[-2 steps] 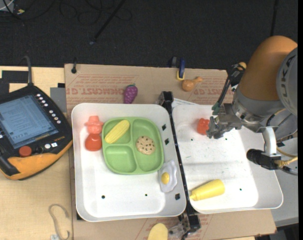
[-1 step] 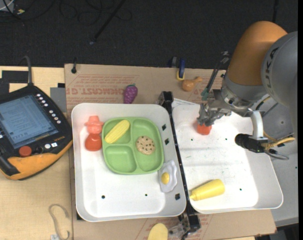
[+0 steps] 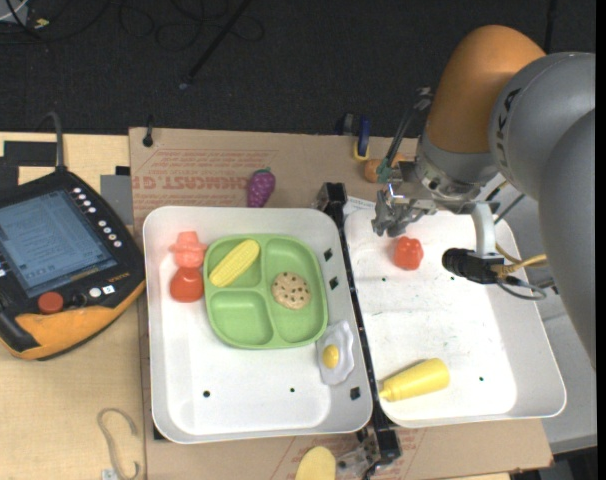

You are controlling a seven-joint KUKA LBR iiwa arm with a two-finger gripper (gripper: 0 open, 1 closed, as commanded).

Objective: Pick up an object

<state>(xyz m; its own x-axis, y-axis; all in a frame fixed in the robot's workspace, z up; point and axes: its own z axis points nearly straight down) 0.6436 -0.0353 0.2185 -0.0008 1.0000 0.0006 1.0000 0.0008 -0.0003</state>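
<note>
Your fingers (image 3: 390, 224) hang over the right bin (image 3: 523, 388), and you cannot tell if they are open or shut. The red toy (image 3: 408, 254) lies in that bin, just beside them, not between them.

Rt bin (image 3: 463, 318): I've got a small red toy (image 3: 407, 253), rounded, glossy, sitting on the bin floor nr the far-left corner, clear of the walls. Yellow bottle-shaped toy (image 3: 415, 379) lies on its side nr the front-left corner, narrow end to the left, well apart from the red one.
</note>
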